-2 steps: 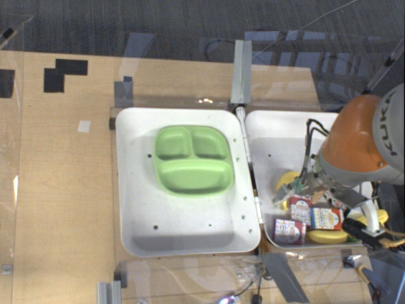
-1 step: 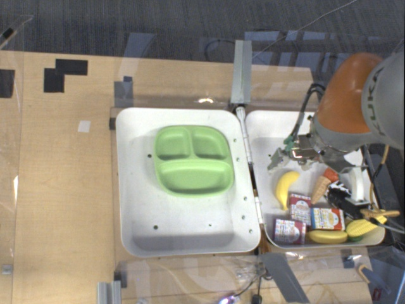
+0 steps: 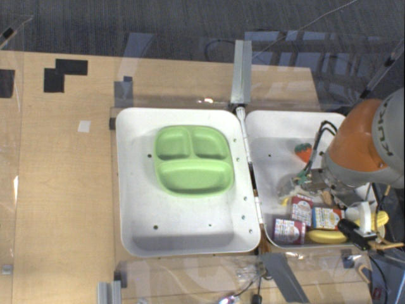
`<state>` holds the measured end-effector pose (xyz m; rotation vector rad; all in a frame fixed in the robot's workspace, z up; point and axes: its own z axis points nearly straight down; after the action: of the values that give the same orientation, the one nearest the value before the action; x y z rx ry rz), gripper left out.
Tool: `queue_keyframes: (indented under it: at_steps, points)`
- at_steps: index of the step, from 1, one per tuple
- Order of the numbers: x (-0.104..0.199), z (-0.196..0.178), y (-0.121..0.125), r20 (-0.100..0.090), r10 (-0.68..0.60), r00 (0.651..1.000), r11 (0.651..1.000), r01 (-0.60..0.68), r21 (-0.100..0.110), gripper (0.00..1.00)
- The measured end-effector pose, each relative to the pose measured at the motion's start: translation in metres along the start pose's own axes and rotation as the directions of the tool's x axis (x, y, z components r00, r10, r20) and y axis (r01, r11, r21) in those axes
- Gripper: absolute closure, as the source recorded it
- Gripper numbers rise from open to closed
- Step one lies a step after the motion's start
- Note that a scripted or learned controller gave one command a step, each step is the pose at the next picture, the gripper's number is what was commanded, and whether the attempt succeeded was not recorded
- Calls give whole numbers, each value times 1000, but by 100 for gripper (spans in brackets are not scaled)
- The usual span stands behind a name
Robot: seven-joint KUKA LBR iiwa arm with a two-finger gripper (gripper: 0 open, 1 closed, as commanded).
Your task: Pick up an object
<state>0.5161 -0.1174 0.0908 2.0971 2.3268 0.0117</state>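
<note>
My arm (image 3: 357, 145), grey with an orange band, reaches down into the right bin (image 3: 272, 138) from the right. The gripper (image 3: 300, 183) hangs low near the middle of that bin, just above a cluster of small items. Right below it lie a red-and-white box (image 3: 302, 209), a second small box (image 3: 326, 218) and a pink-labelled pack (image 3: 288, 230). A yellow banana (image 3: 326, 237) rests along the bin's front wall. An orange-red toy vegetable (image 3: 304, 149) lies farther back, left of the arm. The arm hides the bin's right part.
The left bin (image 3: 136, 189) holds a green divided plate (image 3: 192, 158) near its centre. A metal post (image 3: 240, 71) stands behind the seam between the two bins. Cables and a white-and-yellow fitting (image 3: 367, 215) sit by the right bin's front right corner.
</note>
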Motion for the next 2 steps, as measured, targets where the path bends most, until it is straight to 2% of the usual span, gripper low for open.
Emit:
queue_keyframes:
  at_steps: [1, 2]
  points:
    - [2, -11, 2, -4, 0, 1000, 1000, 0, -4, 100]
    - [2, -21, 2, -4, 0, 1000, 1000, 0, -4, 100]
